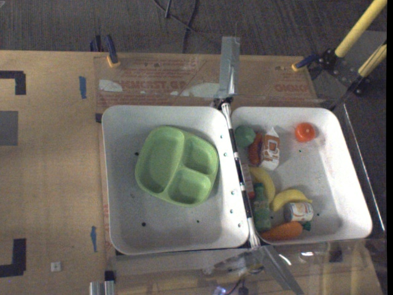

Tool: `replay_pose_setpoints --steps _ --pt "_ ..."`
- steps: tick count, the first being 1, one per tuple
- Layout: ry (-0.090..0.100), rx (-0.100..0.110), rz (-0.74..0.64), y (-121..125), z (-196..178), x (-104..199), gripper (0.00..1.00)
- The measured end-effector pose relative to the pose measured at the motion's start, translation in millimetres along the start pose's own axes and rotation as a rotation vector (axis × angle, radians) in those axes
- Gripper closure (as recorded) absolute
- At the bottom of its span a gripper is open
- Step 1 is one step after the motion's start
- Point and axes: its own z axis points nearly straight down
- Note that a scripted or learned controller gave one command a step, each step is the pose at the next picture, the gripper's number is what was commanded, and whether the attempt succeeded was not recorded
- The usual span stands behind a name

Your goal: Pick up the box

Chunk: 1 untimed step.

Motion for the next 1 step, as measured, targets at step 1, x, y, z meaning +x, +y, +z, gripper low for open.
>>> replay_pose_setpoints --steps 1 --pt "0.0 -0.002 -0.003 0.1 -10.0 1.0 1.0"
